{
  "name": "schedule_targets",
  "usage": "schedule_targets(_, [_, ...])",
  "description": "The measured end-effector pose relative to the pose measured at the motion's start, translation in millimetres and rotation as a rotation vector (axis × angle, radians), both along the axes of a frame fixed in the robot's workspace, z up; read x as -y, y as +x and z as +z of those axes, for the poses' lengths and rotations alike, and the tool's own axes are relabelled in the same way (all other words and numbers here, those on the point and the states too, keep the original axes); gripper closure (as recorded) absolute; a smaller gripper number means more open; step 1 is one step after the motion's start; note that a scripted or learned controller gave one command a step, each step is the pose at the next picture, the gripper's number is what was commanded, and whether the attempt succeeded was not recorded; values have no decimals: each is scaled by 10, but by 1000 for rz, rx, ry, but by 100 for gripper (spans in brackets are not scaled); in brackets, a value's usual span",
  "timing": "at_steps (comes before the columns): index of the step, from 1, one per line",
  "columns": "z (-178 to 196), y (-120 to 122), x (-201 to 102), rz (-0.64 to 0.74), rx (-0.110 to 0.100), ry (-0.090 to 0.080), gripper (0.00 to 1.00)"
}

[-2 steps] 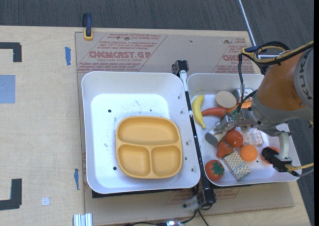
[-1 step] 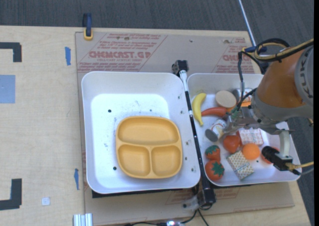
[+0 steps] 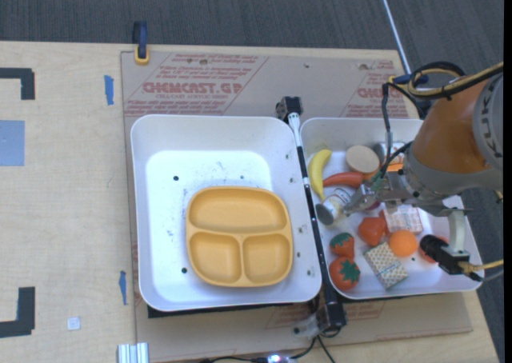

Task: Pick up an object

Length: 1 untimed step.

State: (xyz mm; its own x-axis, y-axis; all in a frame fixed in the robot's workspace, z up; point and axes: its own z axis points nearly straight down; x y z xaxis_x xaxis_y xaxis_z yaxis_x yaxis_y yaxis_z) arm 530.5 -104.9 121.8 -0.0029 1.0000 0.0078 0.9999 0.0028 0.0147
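Right bin point(image 3: 416, 291) partly behind arm point(image 3: 456, 145)

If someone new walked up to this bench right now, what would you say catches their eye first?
Probably the yellow divided tray, lying alone in the left bin. Next, the clutter of small items in the right bin: a banana near its left wall, two strawberries near its front left corner and an orange ball toward its front. The grey and orange arm reaches in from the right, its gripper low among those items.
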Motion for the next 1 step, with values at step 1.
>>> schedule_targets(1, [84, 8, 0, -1, 0, 0, 100])
